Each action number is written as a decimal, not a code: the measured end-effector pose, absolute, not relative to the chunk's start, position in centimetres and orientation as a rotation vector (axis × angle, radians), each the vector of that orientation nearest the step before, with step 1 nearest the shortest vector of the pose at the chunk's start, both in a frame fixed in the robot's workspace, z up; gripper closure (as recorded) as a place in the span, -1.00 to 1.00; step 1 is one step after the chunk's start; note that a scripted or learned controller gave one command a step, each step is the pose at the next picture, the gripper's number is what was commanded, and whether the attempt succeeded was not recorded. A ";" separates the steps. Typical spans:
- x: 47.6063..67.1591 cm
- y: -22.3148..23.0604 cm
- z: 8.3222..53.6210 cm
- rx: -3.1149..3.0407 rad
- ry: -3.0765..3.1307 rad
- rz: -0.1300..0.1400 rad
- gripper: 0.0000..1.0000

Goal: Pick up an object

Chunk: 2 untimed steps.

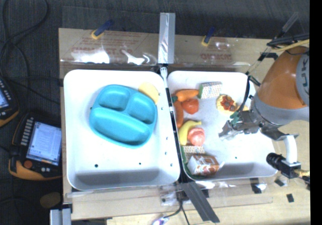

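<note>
The right bin [236,166] holds several toy foods along its left side: a carrot [185,94], a tomato [190,106], a banana [186,129], a red fruit [196,137], a printed box [203,164], a small green-and-white box [211,89] and a pizza slice [226,102]. My gripper [230,128] hangs low over the bin's bare middle, right of the banana and below the pizza slice. Nothing shows between its fingers. The left bin [75,163] holds a blue divided plate [123,114] with a yellow piece [149,90] at its upper right.
The arm's orange and grey body [282,93] covers the right bin's right wall. A handheld pendant [35,143] lies left of the bench. Cables run at the upper left. A central divider [171,133] separates the bins.
</note>
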State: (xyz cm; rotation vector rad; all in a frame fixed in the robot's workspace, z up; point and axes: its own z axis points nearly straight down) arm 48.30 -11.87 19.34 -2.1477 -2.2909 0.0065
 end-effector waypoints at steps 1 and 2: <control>48.3 -15.9 20.8 -2.281 -2.158 0.007 1.00; 48.3 -20.4 22.9 -2.503 -1.898 0.009 1.00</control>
